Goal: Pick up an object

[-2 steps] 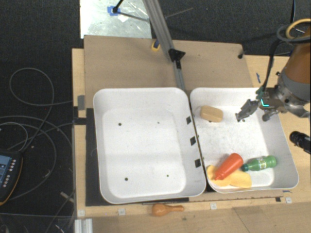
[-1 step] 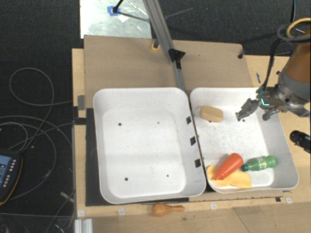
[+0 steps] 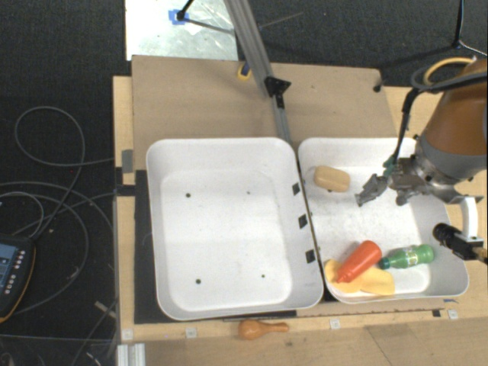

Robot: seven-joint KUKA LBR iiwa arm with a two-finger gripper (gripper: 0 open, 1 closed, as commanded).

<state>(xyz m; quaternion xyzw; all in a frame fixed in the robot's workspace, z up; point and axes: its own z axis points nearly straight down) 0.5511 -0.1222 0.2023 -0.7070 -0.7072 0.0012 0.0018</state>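
Nearest you, a small orange gourd-shaped toy [image 3: 261,328] lay on the tabletop [image 3: 191,97], just outside the left bin [image 3: 221,223]. Your arm's hand [image 3: 385,190] hung over the right bin [image 3: 335,219] with fingers apart, nothing between them. A tan block [image 3: 332,178] sat just to its left, near the bin's back. At the front of that bin, an orange carrot [image 3: 359,260] leaned across a yellow piece [image 3: 374,284], beside a green bottle [image 3: 408,257].
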